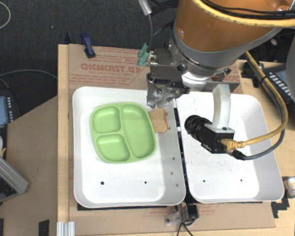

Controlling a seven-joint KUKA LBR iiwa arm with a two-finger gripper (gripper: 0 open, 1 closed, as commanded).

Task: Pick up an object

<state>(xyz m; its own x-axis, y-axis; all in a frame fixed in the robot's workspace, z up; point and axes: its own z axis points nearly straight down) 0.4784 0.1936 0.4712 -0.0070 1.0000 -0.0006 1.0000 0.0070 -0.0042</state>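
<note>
1. Lying in the left bin (pixel 85 186), a tan cracker-like piece (pixel 159 121) is touching the green divided tray's (pixel 122 133) far-right edge.
2. Hovering just above it, the gripper (pixel 158 102) is showing jaws whose state I cannot tell.

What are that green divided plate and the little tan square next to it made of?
The green divided plate looks like moulded plastic: one even colour, rounded compartments, a soft sheen. The tan square looks like cork or a coarse sponge, matte and speckled; the view leaves that open. It lies at the plate's right edge, just below the pincer.
</note>
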